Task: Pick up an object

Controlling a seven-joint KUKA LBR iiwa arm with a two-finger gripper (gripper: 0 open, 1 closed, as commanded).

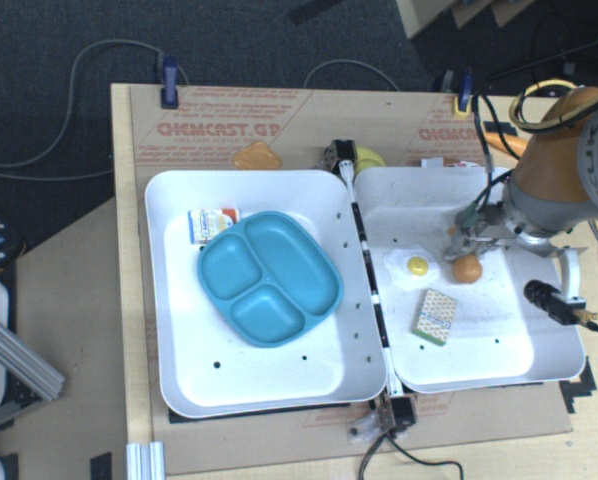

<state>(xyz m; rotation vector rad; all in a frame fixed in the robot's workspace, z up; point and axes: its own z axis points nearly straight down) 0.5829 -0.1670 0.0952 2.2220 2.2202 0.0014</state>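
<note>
My gripper [476, 240] hangs low over the right bin [539, 353], near its middle, with the grey arm and its orange band [554, 163] coming in from the right. Directly below the gripper and close to it lies a small brown-orange round object [466, 269]; I cannot tell whether they touch. To its left rests a toy fried egg [415, 266], white with a yellow yolk. A pale yellow patterned box [435, 316] lies nearer the front of the same bin.
The left bin [179, 358] holds a blue divided plate [268, 277] and a small white and red packet [211, 222]. Behind the bins on the bench sit an orange item [256, 155] and a yellow one [368, 158]. Cables trail along the right side.
</note>
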